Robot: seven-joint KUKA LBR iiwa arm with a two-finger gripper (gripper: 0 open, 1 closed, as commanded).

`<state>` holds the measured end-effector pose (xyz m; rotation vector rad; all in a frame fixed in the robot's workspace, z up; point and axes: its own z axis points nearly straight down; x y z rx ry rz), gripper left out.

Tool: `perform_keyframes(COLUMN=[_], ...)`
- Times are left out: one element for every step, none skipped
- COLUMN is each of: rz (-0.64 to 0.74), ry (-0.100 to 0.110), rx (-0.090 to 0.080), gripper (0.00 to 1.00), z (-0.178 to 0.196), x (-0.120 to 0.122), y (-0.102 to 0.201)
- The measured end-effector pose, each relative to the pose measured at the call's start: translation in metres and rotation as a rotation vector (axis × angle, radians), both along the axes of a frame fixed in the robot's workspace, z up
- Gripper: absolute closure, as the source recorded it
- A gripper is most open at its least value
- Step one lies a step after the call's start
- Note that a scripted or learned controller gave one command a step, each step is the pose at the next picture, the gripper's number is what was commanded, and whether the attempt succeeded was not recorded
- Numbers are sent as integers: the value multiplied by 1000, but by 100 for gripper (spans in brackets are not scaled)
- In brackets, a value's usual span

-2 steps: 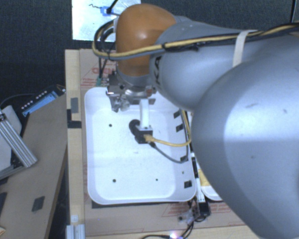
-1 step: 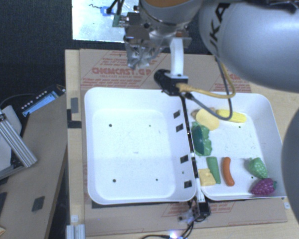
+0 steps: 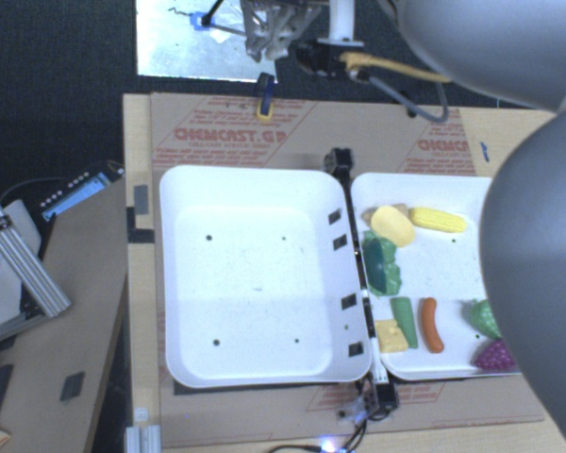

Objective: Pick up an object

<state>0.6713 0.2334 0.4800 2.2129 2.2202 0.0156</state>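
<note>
My gripper (image 3: 267, 38) hangs high at the top of the view, beyond the far edge of both bins, over a bright metal sheet (image 3: 184, 22). The toy foods lie in the right bin (image 3: 457, 253): a pale yellow lump (image 3: 393, 225), a corn cob (image 3: 439, 220), a dark green leafy piece (image 3: 382, 264), a green stick (image 3: 403, 321), an orange sausage-shaped piece (image 3: 432, 325), a yellow block (image 3: 390, 335), a green piece (image 3: 481, 317) and purple grapes (image 3: 493, 354). The arm's grey body (image 3: 538, 253) hides the bin's right part.
The left white bin (image 3: 174, 253) sits beside the right one, with a black divider strip (image 3: 354, 253) between them. A small blue and yellow clip (image 3: 265, 97) stands on the cardboard just below the gripper. A yellow-tipped cable (image 3: 387, 67) runs from the wrist.
</note>
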Motion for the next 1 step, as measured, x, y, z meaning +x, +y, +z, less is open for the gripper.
perform_keyframes(rz=[7], ry=[6], rx=[4], gripper=[100], z=[61], x=[-115], y=[2])
